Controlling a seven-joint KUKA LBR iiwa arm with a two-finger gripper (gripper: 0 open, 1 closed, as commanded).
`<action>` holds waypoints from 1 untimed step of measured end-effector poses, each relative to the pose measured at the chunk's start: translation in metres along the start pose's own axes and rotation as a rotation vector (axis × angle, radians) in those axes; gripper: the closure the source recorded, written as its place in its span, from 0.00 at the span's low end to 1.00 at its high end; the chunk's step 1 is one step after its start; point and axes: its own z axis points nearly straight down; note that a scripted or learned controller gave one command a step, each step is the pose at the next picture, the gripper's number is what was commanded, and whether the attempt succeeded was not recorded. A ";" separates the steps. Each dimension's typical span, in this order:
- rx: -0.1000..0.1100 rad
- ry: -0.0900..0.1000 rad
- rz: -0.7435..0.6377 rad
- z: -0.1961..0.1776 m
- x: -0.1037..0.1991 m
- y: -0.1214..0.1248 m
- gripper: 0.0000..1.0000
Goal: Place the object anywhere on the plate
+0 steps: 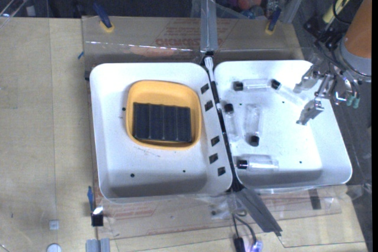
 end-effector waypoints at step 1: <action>-0.001 -0.001 -0.202 -0.009 0.002 0.018 0.00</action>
